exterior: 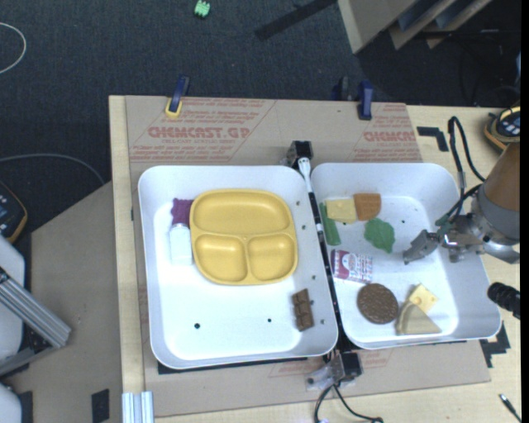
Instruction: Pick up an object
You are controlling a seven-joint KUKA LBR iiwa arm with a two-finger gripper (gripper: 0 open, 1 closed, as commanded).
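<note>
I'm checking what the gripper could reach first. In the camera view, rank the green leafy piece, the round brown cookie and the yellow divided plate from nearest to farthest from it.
From the gripper:
1. Green leafy piece, right bin, just left.
2. Round brown cookie, right bin, front.
3. Yellow divided plate, left bin.

two white bins [157, 248] side by side on a cardboard-covered bench [248, 124]; yellow clamp [175, 101] and blue clamp [364, 99] at its far edge; dark carpet [99, 49] beyond; green scrap [202, 9] on it
</note>
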